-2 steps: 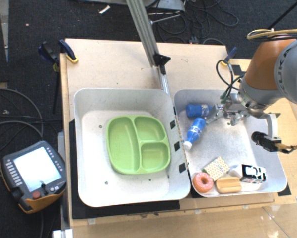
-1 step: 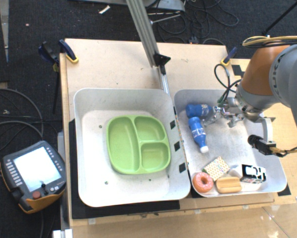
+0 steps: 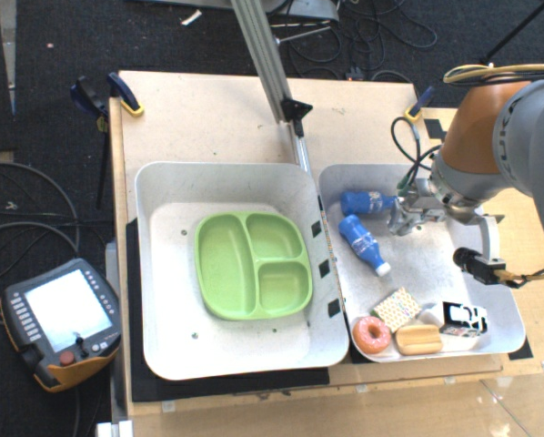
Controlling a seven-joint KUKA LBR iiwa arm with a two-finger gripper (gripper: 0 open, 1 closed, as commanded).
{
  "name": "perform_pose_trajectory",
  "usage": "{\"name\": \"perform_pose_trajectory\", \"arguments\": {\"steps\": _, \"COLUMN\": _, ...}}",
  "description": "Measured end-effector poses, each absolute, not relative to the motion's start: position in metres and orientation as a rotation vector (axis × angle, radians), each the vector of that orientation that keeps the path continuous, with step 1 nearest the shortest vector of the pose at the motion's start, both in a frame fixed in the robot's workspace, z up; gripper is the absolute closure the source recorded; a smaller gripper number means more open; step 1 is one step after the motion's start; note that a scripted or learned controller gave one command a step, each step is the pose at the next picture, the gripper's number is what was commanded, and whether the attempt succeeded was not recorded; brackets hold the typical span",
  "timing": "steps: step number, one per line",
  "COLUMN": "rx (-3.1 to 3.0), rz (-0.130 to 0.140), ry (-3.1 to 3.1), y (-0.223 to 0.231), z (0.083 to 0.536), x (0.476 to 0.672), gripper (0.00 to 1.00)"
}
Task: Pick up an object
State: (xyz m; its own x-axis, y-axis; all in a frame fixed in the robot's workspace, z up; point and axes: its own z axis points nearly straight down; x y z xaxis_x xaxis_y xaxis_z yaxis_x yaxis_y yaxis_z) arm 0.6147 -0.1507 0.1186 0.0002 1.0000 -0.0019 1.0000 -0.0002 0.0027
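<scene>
In the right bin [image 3: 436, 271] lie two blue bottles: one [image 3: 359, 202] on its side at the back left, the other [image 3: 361, 242] slanting toward the front with a white cap. My gripper [image 3: 402, 218] hangs low over the bin, just right of the back bottle and close to its end. At the front of this bin are a pink donut [image 3: 372, 335], a tan bun [image 3: 418, 340], a speckled cracker [image 3: 398, 309] and a black-and-white item [image 3: 463, 317].
The left bin [image 3: 163, 244] holds a green divided plate [image 3: 254, 264]. A slanted metal pole [image 3: 265, 48] crosses the back of the bench and ends between the bins. A teach pendant [image 3: 61, 321] lies off the bench at the left.
</scene>
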Motion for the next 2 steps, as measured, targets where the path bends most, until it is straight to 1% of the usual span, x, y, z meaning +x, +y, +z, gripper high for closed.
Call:
{"name": "perform_pose_trajectory", "arguments": {"steps": 1, "rx": 2.215, "rz": 0.005, "ry": 2.222, "y": -0.145, "z": 0.163, "x": 0.617, "gripper": 1.00}}
{"name": "perform_pose_trajectory", "arguments": {"steps": 2, "rx": 2.212, "rz": 0.007, "ry": 2.220, "y": -0.145, "z": 0.225, "x": 0.625, "gripper": 1.00}}
